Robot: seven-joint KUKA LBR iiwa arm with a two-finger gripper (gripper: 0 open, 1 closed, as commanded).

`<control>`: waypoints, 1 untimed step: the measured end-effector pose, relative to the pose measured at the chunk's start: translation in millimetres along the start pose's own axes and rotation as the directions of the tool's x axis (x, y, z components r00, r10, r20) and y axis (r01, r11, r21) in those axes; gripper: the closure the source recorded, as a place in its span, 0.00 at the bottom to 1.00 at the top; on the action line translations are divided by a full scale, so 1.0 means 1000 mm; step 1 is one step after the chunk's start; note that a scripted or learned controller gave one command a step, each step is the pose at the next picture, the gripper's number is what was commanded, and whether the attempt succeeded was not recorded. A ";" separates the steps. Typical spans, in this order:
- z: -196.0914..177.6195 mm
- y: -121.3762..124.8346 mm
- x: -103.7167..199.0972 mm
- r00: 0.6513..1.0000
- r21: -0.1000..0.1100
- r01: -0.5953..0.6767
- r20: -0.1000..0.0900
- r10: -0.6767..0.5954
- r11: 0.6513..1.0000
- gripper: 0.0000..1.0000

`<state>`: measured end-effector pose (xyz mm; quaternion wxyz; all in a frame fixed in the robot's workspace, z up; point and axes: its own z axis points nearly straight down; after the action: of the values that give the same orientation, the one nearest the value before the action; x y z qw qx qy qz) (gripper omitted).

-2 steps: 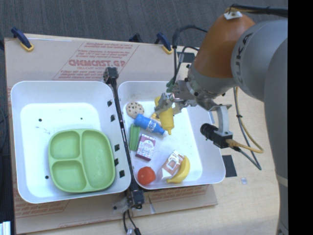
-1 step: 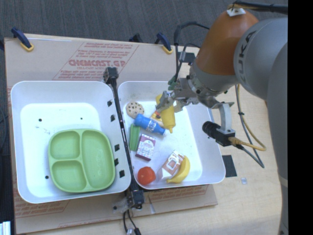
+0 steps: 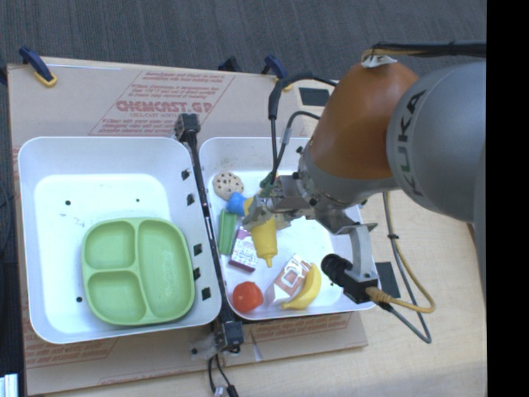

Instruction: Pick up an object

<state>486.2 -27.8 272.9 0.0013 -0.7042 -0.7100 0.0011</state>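
Observation:
My gripper (image 3: 266, 208) hangs low over the right bin (image 3: 248, 151), its tips right above a yellow mustard bottle (image 3: 265, 242). Whether it touches the bottle I cannot tell. Close around it lie a cookie (image 3: 224, 185), a blue piece (image 3: 235, 203), a green stick (image 3: 226, 231) and a purple carton (image 3: 243, 250). Nearer the front sit a red tomato (image 3: 247, 297), a red-and-white box (image 3: 291, 279) and a banana (image 3: 306, 290). The big orange-and-grey wrist hides the bin's right half.
The left bin (image 3: 50, 172) holds a green divided plate (image 3: 137, 270). A black clip rail (image 3: 198, 197) runs between the bins. Cables trail off the bench at the right (image 3: 405, 296). Cardboard (image 3: 157, 98) lies behind the bins.

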 end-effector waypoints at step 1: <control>-0.010 0.000 0.000 1.000 0.002 0.004 0.000 -0.004 1.000 1.00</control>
<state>486.6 -28.1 282.9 0.0017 -0.7027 -0.7115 0.0018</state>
